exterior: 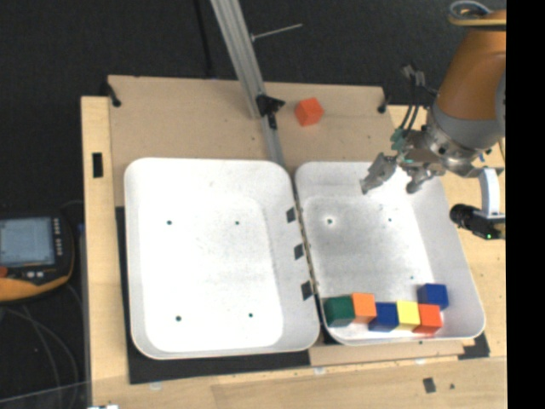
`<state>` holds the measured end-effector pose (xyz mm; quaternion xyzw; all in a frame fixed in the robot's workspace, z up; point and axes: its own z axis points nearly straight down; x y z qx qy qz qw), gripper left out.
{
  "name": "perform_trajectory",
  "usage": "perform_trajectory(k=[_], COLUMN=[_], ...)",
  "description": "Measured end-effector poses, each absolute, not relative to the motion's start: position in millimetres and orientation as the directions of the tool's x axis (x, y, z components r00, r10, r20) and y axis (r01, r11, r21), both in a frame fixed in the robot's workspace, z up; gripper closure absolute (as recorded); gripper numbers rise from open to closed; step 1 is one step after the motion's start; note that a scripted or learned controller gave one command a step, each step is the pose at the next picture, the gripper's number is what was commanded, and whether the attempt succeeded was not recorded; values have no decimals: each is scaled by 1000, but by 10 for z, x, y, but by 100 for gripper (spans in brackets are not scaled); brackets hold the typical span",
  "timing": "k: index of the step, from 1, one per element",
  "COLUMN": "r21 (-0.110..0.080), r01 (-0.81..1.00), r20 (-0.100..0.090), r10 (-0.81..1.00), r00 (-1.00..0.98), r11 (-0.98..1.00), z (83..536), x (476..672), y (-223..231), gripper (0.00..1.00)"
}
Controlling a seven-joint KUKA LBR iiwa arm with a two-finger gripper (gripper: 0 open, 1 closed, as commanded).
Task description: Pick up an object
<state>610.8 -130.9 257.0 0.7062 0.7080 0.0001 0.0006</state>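
Several small blocks lie in a row along the near edge of the right bin [443, 228]: a green block [339, 309], an orange block [364, 305], a blue block [385, 315], a yellow block [409, 314], a red-orange block [430, 317] and another blue block [433, 295]. My gripper [395, 177] hangs open over the bin's far part, well away from the blocks, with nothing between its fingers.
The left bin [153, 228] lies beside the right one. An orange cube [308, 112] rests on the bench behind the bins. A metal post [243, 54] slants up from between the bins. A handheld pendant [30, 254] lies off the bench at the left.
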Motion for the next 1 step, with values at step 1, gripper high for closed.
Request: perform_trajectory(k=[1], r21=[-1], r01=[1000], r20=[-1], r10=[1000], r00=[3], r11=[-3], z=[974], x=[5393], y=[-1324], gripper=[0])
